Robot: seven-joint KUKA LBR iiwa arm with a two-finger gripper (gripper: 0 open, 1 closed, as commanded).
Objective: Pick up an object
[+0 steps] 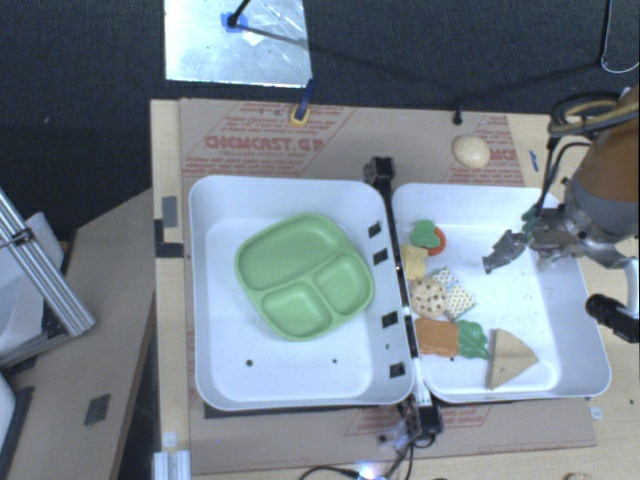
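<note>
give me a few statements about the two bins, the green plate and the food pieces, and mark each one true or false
1. The green three-compartment plastic plate lies in the left white bin. True.
2. The tan wedge-shaped piece sits on the plate. False: it lies in the right white bin, near its front edge.
3. The gripper is above the right bin. True.
4. The small round cookie with dark spots lies on the cardboard behind the bins. False: it is in the right bin, near the divider.
5. The plate holds food. False: its compartments are bare.

Cardboard-topped bench (250, 133) with two white bins (215, 368), an egg-like ball (471, 151) behind
</note>
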